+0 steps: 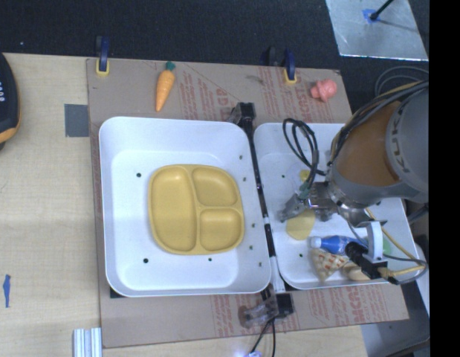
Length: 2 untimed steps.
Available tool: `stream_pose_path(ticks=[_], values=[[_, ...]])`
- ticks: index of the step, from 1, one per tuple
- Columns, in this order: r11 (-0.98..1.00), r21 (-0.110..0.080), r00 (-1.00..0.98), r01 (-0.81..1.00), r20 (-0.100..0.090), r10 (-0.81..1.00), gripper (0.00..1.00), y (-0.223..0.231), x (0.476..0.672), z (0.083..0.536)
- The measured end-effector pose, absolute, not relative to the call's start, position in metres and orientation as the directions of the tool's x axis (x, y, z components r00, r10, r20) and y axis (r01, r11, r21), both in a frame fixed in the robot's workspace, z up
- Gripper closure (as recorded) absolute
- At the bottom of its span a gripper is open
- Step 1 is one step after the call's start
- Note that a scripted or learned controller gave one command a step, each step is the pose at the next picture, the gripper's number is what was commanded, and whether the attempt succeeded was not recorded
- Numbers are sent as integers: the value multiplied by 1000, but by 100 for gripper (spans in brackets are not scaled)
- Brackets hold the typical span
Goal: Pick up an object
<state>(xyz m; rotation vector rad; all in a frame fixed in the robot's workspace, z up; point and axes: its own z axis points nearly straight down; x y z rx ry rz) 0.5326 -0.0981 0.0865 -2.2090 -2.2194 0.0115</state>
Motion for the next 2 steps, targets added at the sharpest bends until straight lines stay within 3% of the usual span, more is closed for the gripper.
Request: stream_pose_path(ticks=[1, 2], values=[[-1, 3, 1, 1000, -3, 1000, 0, -154, 581, 93], [1, -2, -1, 1000, -6, 1000, 0, -214, 651, 92]])
